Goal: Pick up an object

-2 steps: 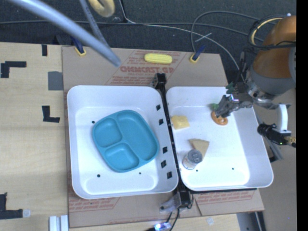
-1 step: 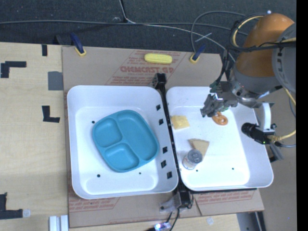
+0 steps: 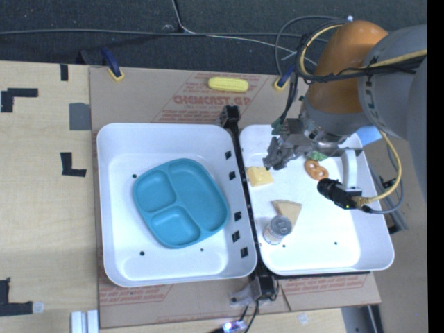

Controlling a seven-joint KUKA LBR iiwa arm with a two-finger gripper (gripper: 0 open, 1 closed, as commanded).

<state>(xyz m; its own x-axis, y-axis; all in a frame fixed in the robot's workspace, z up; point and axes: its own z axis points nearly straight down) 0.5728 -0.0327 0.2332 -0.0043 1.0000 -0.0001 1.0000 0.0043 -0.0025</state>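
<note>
Step in hand, as judged from the scene: approach, before any grasp. The gripper [image 3: 276, 157] hangs low over the far left part of the right bin [image 3: 368, 255], just beyond the yellow cheese-like block [image 3: 260, 177]. Nothing is seen between its dark fingers, and whether they are spread or pressed together cannot be told from here.

Next move calls for: a short descent toward the near side, centred on the yellow block, which is the closest candidate for the pick, then a closing of the fingers around it.

Containers, left to right:

1. Left bin [image 3: 111, 186]: holds one blue divided plate [image 3: 180, 201], lying flat near the middle.
2. Right bin: holds the yellow block against its left wall; nearer, a tan wedge [image 3: 288, 210] and a small clear cup-like item [image 3: 277, 229] touching or just beside it; farther right, a small orange piece [image 3: 316, 168] under the arm's wrist.

Outside both bins, a yellow corn-like item [image 3: 227, 84] lies on the far cardboard
</note>
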